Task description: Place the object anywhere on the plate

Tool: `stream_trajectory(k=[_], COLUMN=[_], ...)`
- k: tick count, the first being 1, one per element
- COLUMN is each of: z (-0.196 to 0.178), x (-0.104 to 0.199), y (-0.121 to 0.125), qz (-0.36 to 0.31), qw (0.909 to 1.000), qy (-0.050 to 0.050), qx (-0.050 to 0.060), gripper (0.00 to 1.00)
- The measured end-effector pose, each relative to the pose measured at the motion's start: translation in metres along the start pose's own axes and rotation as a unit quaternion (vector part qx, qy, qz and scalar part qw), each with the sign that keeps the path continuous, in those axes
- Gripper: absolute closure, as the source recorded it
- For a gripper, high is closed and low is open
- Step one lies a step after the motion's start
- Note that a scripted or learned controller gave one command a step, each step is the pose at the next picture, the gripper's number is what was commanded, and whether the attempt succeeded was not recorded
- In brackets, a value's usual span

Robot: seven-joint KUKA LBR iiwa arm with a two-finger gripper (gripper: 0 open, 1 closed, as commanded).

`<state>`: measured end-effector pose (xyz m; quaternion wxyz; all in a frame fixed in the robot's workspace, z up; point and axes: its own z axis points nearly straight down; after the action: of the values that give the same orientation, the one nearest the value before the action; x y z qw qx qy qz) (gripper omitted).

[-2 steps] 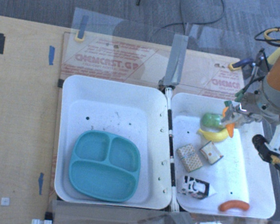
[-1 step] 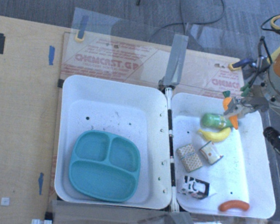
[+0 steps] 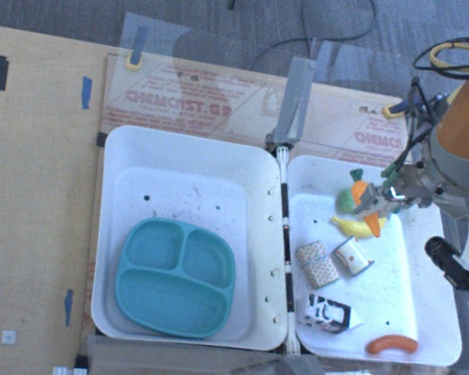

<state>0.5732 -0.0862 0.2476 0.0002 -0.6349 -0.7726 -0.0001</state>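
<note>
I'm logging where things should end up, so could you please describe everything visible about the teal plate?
The teal plate looks like smooth plastic, a rounded rectangle with three compartments: two small ones at the far side, one long one nearer the camera. It lies flat on the floor of the left bin, toward its near edge, with nothing on it.

Robotics lab: taped bench (image 3: 22,193), white bins (image 3: 125,152), loose cables (image 3: 338,4).

Teal plate (image 3: 174,277), white bins (image 3: 125,156), yellow banana (image 3: 351,228), orange-red sausage (image 3: 391,344), possibly checkered block (image 3: 317,262)
</note>
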Motion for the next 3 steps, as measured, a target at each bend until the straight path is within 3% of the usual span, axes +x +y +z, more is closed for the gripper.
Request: stream_trajectory(k=[1, 2, 3], z=[-0.024, 0.056, 0.076], x=[0.056, 0.142, 0.214], y=[-0.031, -0.037, -0.040], qz=[-0.141, -0.139, -0.157], qw=[0.9901, 0.9902, 0.9876], qy=[0.000, 0.000, 0.000], qx=[0.000, 0.000, 0.001], gripper=[1.00, 1.00, 1.00])
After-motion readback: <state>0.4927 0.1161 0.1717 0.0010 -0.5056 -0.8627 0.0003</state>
